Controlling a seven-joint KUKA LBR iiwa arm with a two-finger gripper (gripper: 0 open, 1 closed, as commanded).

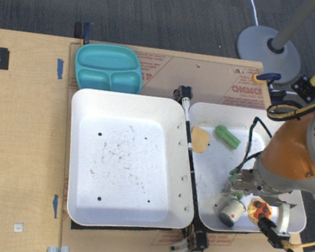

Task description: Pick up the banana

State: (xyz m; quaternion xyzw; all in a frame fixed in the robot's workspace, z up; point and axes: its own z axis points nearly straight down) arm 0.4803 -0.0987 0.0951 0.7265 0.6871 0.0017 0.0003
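Two white bins side by side on the desk (22, 136). Right bin (220, 115) taken as the mark for all places.

Banana (200, 139): pale yellow, lying flat on the floor of the right bin, in its far left corner, tight against the wall shared with the left bin (126, 153). Untouched, well apart from the hand.

Green piece (226, 136): just right of the banana, also at the far end of the right bin, lying at a slant.

Arm (291, 156): reaching in over the right bin's right side, orange band uppermost.

Hand (239, 187): low over the near half of the right bin, pointing down. Open or closed: cannot tell from this angle.

Grey cylinder (230, 212): near the right bin's front wall, directly below the hand.

Orange-red thing (258, 209): just right of the cylinder, partly hidden.

Teal tray (109, 67): outside the right bin, off to its far left.
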